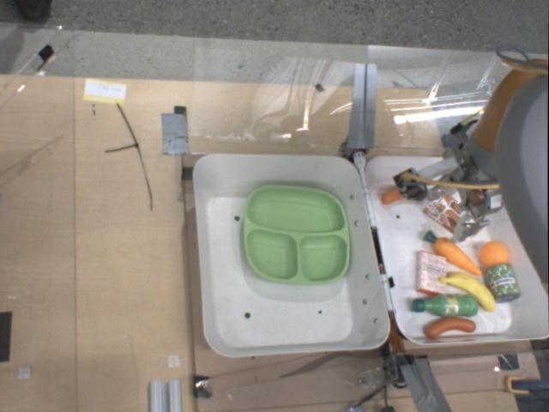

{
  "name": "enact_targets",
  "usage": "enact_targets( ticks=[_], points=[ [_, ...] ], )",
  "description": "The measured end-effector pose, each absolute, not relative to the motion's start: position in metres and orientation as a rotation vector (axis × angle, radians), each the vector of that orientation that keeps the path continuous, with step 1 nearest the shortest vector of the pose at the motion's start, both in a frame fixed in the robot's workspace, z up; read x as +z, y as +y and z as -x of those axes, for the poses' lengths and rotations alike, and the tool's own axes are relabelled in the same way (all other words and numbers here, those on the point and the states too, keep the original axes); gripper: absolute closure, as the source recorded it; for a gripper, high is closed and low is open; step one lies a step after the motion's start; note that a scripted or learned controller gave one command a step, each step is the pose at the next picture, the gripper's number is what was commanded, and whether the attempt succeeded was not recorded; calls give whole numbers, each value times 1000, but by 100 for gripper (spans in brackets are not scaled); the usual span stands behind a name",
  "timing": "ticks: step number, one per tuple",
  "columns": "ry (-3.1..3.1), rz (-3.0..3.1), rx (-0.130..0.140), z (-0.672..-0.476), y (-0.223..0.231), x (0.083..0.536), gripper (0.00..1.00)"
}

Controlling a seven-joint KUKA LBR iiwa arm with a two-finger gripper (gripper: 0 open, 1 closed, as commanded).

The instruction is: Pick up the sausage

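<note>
Over the right bin's far end (403, 166) hangs the tool (472, 217), its spread unclear, well apart from the sausage (449, 327).

Two white bins (214, 333) noted. Green divided plate (297, 233). Reddish-brown sausage (449, 327), yellow banana (471, 288), orange carrot (455, 255), green bottle (444, 305) with yellow label. Arm (523, 136) grey, orange-banded.

The sausage (450, 327) is a short, reddish-brown link with rounded ends, smooth and slightly glossy. It lies flat and nearly level across the view, slightly curved, near the front edge of the right bin (396, 256), just below the green bottle (444, 305) and apart from the bin's wall.
</note>
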State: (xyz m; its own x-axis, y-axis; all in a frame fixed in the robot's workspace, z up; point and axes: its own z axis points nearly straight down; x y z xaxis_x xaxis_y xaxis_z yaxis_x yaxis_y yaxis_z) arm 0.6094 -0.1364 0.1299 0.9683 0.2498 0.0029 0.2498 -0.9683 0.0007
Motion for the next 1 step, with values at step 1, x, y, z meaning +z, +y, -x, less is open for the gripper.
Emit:
enact_targets(
  ticks=[1],
  points=[
    [395,-3116,4,-609,-136,130,0]
  ],
)
